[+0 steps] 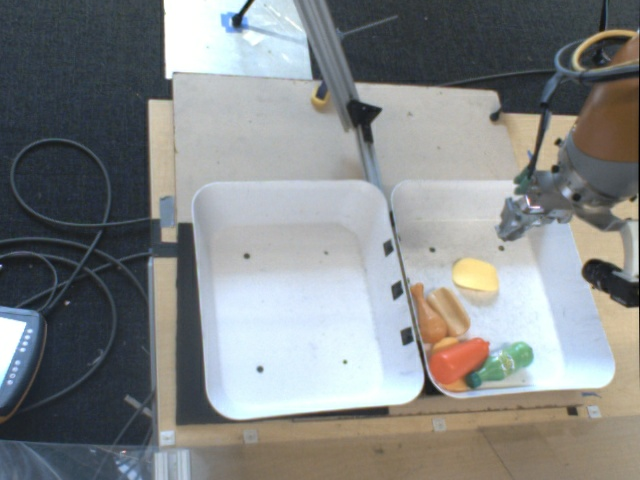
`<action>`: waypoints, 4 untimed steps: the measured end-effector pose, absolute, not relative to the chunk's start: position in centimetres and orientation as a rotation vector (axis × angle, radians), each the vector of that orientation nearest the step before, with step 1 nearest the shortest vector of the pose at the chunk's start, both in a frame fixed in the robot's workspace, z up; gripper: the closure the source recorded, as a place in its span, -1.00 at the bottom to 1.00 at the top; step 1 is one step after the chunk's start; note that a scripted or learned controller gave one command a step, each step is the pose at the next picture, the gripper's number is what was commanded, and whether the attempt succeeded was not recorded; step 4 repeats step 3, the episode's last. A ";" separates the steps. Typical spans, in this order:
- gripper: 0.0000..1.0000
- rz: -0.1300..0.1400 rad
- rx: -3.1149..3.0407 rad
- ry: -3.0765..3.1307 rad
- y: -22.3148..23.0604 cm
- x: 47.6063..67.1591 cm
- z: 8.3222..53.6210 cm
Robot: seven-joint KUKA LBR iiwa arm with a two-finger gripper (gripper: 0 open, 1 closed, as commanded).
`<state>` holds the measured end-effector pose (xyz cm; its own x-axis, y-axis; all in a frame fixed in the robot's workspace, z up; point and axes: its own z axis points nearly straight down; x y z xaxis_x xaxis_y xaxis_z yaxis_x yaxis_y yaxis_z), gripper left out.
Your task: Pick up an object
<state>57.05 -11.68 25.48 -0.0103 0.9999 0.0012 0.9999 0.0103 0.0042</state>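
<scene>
Two shallow white bins sit side by side on the bench (250,128). Toward the right bin's (575,363) near-left corner lie a pale yellow rounded piece (476,276), a hot-dog bun (448,312), an orange carrot-like piece (429,318), a red pepper (459,359) and a green bottle (502,364). At the far right hovers the metal gripper (512,220); its state cannot be told.

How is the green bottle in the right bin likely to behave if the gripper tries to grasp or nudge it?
The green bottle lies on its side near the right bin's front wall, so a nudge would probably roll it. It looks like smooth toy plastic, likely light and a bit slippery. The red pepper-like item touches its end, so a grasp may shift both. The gripper is well away.
</scene>
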 end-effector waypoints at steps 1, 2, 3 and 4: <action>1.00 0.005 2.209 2.232 -7.1 59.3 24.4; 1.00 0.006 2.208 2.233 -1.2 61.2 23.5; 1.00 0.006 2.209 2.234 4.4 61.7 23.9; 1.00 0.006 2.209 2.234 4.4 61.7 23.9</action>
